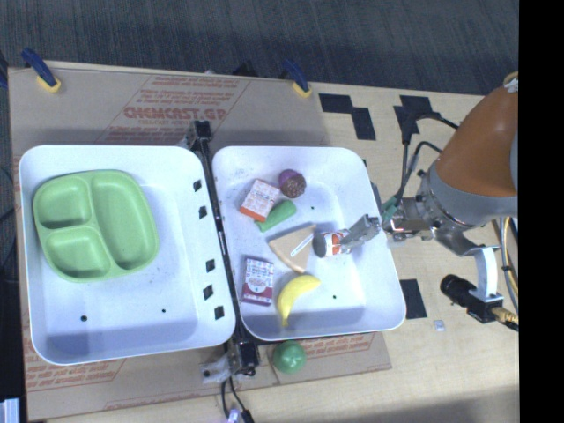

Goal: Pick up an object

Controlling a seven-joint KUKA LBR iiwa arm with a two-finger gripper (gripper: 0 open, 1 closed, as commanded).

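Reaching arm: the grey arm [476, 161] with its orange band enters from the right and stretches over the right-hand bin's right rim.
Gripper: the gripper [328, 244] hangs low inside the right bin [374, 280], tips pointing left, just beside the wedge's right edge.
Claw state: a small white and orange piece [322, 246] sits right at the tips, possibly pinched between them, but the view is too blurred there; I cannot tell whether the claw is spread or closed.
Tan wedge: a cheese-like wedge [291, 248] lies near the middle of the right bin, a pale stick [300, 246] across it.
Banana: a yellow banana [295, 294] lies toward the front wall, below the wedge.
Cartons: one small red and white carton [259, 199] lies near the back, another [257, 281] by the front left, just beside the banana.
Green piece: a green vegetable shape [279, 213] touches the upper carton's right side.
Purple ball: a dark purple round item [293, 183] sits just behind the green piece.
Left bin: the left bin [176, 307] bears a green divided tray [94, 223] in its back left part.
Outside: a green ball [288, 356] rests on the cardboard [176, 104] in front of the right bin.
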